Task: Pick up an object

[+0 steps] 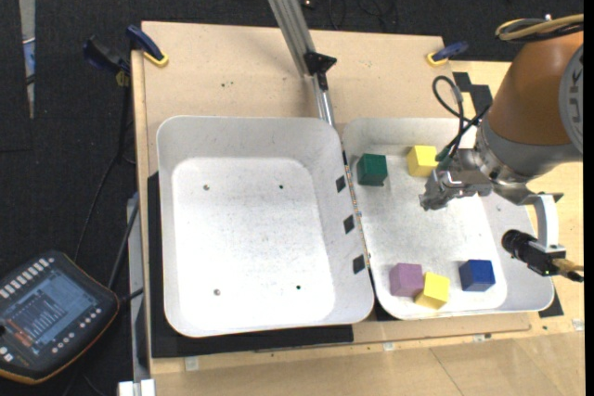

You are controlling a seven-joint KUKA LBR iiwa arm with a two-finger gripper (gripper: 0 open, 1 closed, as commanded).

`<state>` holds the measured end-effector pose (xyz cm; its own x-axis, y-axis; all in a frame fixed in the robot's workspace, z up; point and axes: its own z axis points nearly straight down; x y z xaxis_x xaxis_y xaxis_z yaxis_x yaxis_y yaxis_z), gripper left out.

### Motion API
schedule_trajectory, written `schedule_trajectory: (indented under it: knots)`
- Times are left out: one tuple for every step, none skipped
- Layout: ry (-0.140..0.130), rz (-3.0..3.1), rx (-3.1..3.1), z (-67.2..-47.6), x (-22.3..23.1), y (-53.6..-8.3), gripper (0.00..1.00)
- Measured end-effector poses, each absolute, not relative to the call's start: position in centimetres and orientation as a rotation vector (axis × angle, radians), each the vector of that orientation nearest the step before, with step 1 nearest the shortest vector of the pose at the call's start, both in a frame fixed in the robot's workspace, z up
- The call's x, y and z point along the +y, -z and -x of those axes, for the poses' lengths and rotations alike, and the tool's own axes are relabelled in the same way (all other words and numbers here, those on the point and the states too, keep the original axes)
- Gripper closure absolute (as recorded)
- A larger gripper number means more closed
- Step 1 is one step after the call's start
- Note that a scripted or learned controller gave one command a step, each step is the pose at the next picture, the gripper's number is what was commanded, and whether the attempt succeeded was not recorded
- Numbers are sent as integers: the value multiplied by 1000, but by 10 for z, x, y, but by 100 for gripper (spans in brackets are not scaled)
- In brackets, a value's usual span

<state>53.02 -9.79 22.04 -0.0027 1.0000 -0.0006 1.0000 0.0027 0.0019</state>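
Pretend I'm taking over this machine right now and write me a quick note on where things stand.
Gripper: hovering in the right bin, near the yellow block at the back; nothing seen held.
Blocks, all in the right bin: green block at the back, purple block, second yellow block touching it, and blue block at the front.
Done: nothing picked up.
Left: grasp and lift one block.

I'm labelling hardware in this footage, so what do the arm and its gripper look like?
The arm is bulky and rounded, with an orange band above a grey wrist section. A black cable loops along its left side toward the wrist. The gripper is a small, grey metallic piece at the arm's end, much slimmer than the arm itself.
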Motion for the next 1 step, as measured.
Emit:
schedule_trajectory:
  knots:
    - [-1, -2214, 2231, -538, -45, -214, 100]
